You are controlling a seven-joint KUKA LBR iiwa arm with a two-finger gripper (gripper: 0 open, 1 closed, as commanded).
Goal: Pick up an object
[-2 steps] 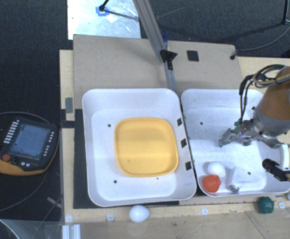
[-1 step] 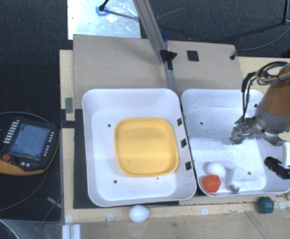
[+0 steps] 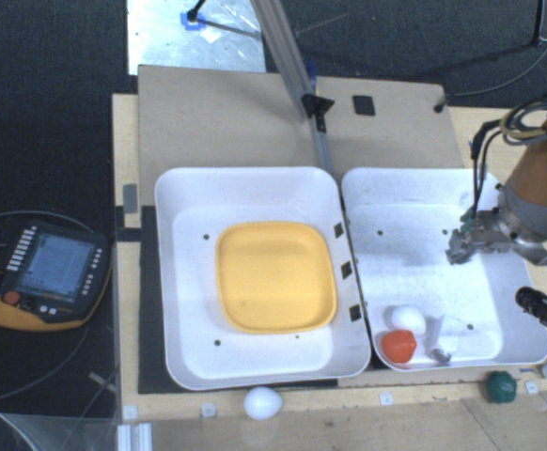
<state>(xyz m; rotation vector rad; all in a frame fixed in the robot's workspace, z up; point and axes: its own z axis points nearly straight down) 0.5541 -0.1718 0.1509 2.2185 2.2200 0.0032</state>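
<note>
The right white bin (image 3: 414, 214) holds a red round object (image 3: 398, 346), a white egg-shaped object (image 3: 406, 319) and a small grey-white piece (image 3: 436, 338), all bunched in its near left corner. My gripper (image 3: 463, 244) hangs over the bin's right half, well up and right of those objects, with nothing seen between its fingers. The left bin (image 3: 184, 271) holds a square yellow plate (image 3: 275, 275).
A white egg (image 3: 262, 402) lies on the bench in front of the left bin. A dark green ball (image 3: 501, 386) sits off the right bin's near right corner. A teach pendant (image 3: 46, 275) rests on the floor at the left. A slanted metal pole (image 3: 288, 45) stands behind the bins.
</note>
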